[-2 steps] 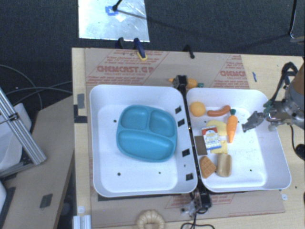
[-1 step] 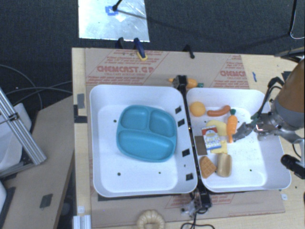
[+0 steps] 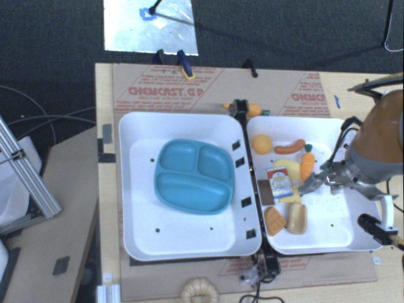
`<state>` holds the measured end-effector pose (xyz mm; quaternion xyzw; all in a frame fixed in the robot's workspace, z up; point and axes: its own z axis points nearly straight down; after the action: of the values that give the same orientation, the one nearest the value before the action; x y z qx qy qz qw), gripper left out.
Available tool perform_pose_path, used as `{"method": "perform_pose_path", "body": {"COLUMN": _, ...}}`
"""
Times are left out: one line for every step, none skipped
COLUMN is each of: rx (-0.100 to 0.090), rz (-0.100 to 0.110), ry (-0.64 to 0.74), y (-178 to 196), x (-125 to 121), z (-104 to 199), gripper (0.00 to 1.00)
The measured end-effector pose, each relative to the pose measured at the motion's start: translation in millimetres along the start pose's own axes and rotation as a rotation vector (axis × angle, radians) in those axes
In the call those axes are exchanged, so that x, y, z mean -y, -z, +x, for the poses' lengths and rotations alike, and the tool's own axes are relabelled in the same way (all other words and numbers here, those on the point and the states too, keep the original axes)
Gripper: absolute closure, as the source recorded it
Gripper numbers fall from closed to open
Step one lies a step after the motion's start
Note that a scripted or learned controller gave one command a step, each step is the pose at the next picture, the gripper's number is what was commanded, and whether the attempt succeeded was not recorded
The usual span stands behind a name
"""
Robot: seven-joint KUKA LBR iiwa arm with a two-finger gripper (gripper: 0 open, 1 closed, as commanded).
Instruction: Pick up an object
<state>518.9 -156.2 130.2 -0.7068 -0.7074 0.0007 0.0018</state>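
The toy foods lie crowded in the left half of the right bin [image 3: 328, 242], close to the wall it shares with the left bin. A small box [image 3: 279, 183] with a red and white label sits in the middle of the heap, on top of a yellow banana [image 3: 287, 167]. Above it lie an orange ball [image 3: 262, 144] and a red sausage [image 3: 290, 147]; a carrot [image 3: 307, 164] stands just right of the banana. Below the box are a waffle-like cracker [image 3: 274, 219] and a brown bread roll [image 3: 297, 218], side by side, near the front wall.

The gripper [image 3: 309, 186] reaches in from the right, its tip just beside the box and the banana's lower end. Whether its jaws are spread or pressed together cannot be told, and nothing is seen gripped.

The right half of this bin's floor is bare, giving open room under the arm [image 3: 379, 141].

The left bin [image 3: 142, 188] holds a blue divided plate [image 3: 194, 175] at its centre, with a bare white margin all round. Both bins rest on a cardboard sheet [image 3: 164, 87].
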Motion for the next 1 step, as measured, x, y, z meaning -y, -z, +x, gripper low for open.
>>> {"method": "perform_pose_path", "body": {"rx": 0.000, "rz": -0.009, "ry": -0.001, "y": -43.3, "x": -3.0, "z": -0.3, "gripper": 0.00}}
